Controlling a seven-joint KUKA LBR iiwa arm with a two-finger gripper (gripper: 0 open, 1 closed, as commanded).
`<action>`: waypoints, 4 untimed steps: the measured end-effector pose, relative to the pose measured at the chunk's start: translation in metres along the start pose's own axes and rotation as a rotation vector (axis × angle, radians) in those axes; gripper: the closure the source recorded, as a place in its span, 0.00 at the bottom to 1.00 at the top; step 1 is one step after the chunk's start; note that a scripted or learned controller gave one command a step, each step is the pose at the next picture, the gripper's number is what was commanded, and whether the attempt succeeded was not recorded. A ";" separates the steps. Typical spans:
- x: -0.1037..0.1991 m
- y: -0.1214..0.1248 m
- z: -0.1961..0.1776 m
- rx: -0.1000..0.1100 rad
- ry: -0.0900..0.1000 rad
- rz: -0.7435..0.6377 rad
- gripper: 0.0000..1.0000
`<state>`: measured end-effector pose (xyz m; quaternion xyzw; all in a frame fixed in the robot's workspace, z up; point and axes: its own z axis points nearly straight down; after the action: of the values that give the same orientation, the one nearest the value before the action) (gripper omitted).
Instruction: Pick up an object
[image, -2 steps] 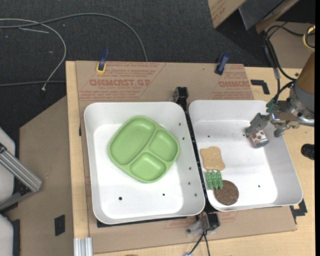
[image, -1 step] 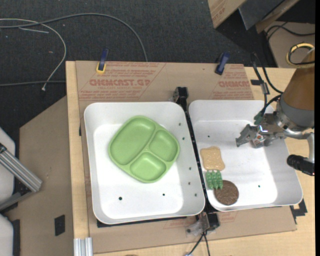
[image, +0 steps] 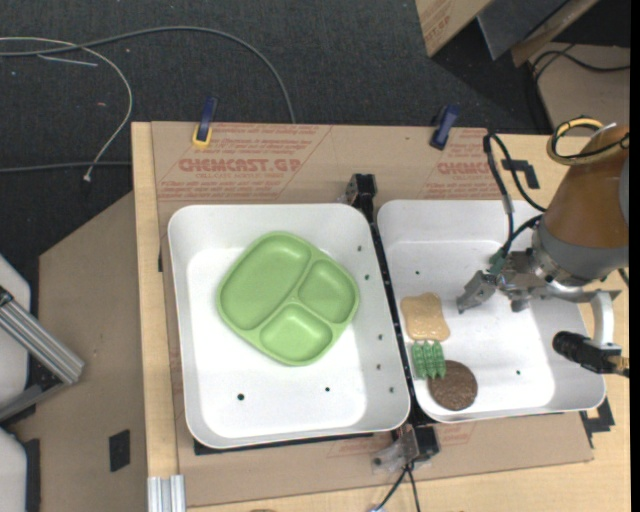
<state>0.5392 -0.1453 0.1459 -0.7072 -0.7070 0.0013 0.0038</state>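
White right bin (image: 520, 390): cracker (image: 424, 316) (tan) beside jaws (image: 478, 291).

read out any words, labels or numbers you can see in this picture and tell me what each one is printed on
"CHEMCAST GP", red print on the brown paper-faced board under the white bins, behind the left bin.
A second red print on the same board behind the right bin: partly hidden by cables, too broken to read.

Both white bins (image: 200, 400) looked like smooth plastic with a soft sheen. The green divided plate (image: 288, 297) was plastic too, matt and even. Under them, the table (image: 150, 300) showed as matt brown cardboard with red print. The tan slice (image: 425, 317) looked grainy, and the brown disc (image: 455, 385) rough and speckled. The pincer (image: 490, 290) was dull grey metal.
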 end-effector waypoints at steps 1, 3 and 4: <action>0.008 0.001 0.045 0.000 0.000 0.000 0.00; 0.006 0.001 -0.033 -0.015 -0.005 -0.001 1.00; 0.011 0.005 -0.096 -0.016 -0.005 -0.003 1.00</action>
<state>0.5450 -0.1342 0.2417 -0.7063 -0.7079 -0.0025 -0.0039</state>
